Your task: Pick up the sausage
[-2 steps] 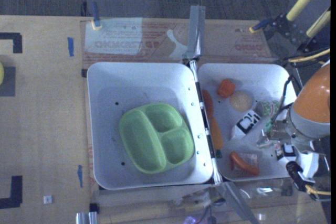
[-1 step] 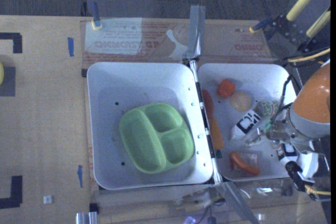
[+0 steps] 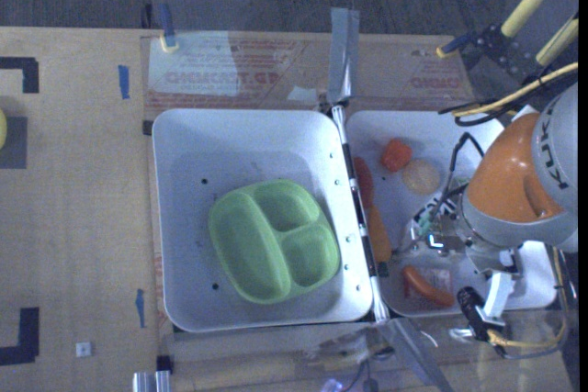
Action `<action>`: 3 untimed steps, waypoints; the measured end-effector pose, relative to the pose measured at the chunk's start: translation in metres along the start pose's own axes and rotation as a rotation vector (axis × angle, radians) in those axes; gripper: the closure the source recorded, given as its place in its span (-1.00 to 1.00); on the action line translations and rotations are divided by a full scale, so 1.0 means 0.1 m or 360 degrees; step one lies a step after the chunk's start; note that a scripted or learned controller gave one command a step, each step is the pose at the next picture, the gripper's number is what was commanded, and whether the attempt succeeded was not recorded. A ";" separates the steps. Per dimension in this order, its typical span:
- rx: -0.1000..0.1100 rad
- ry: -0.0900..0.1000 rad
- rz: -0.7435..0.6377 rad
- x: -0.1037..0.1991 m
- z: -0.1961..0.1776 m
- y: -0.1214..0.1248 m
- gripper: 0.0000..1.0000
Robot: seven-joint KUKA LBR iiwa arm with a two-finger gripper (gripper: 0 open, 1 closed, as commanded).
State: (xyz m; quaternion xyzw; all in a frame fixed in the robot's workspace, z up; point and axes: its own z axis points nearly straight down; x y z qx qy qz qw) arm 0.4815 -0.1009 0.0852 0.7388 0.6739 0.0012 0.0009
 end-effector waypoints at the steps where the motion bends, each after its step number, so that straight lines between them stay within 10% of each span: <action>1: 0.0005 0.0003 0.0002 0.00 -0.07 0.01 1.00; 2: 0.0005 0.0004 0.0002 0.00 -0.06 0.01 -1.00; 3: -0.0002 0.0000 -0.0342 -0.69 0.00 0.06 -1.00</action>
